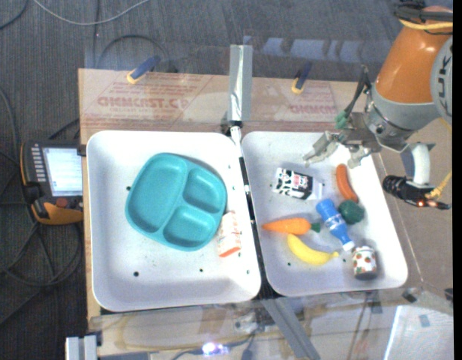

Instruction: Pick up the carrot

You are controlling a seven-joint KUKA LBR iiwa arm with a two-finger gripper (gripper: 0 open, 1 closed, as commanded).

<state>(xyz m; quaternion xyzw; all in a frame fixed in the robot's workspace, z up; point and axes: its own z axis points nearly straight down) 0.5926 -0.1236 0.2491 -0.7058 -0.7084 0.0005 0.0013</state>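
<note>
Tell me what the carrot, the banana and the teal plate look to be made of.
Carrot: likely toy plastic, smooth uniform orange, matte. Banana: likely plastic too, even yellow with a slight sheen. Teal plate: molded plastic, by its rounded compartments and soft gloss.

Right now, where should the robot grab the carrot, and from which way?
Grab the carrot around its thick orange middle, coming straight down from above. It lies flat and pointing sideways in the right bin, so the fingers should close across its narrow width. Careful: the banana lies just below it.
</note>
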